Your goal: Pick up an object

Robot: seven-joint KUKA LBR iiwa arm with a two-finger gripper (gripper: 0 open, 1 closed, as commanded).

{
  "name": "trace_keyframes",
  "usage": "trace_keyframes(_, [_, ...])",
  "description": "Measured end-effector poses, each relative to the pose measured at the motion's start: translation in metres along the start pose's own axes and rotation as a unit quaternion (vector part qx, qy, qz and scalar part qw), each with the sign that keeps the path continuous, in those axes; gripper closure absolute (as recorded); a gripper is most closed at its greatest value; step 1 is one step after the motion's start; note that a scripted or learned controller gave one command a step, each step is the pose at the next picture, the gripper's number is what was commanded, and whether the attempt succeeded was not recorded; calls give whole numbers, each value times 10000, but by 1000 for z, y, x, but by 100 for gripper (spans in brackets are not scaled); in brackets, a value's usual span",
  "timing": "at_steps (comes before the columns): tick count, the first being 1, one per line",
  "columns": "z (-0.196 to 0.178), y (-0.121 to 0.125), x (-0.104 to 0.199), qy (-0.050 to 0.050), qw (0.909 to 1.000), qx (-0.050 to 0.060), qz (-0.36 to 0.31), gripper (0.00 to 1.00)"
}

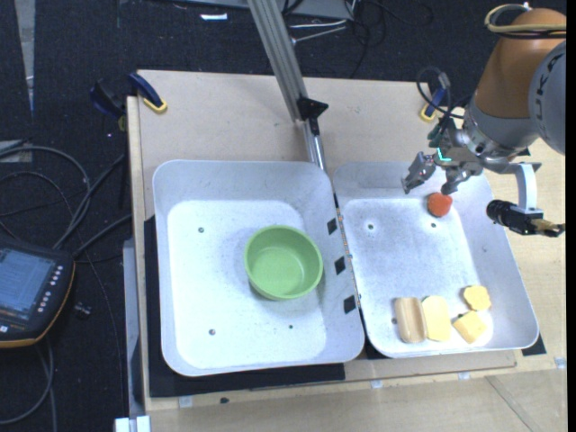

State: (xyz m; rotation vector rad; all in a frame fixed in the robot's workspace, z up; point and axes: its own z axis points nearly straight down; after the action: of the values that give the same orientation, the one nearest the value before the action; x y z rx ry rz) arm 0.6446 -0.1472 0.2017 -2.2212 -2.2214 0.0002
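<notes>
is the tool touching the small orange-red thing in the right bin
Cannot tell. In the camera view the tool sits just above the orange-red ball, their outlines nearly meeting, but the slanted angle hides any contact or gap.

Light: even, bright, from overhead
Shadows: faint, soft, close under things on the bench (225,120)
Glare: none
Focus: slightly soft, grainy

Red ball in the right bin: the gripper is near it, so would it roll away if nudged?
Probably. The red ball looks round and small, on the bin's smooth floor. It likely rolls easily and seems light. The open gripper hangs just above it.
</notes>
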Motion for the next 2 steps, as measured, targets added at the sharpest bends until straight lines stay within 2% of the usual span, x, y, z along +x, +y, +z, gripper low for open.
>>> trace_keyframes(1, [0,0,0,0,10000,-1,0,0])
trace_keyframes(2, [61,4,3,2,10000,11,-6,0])
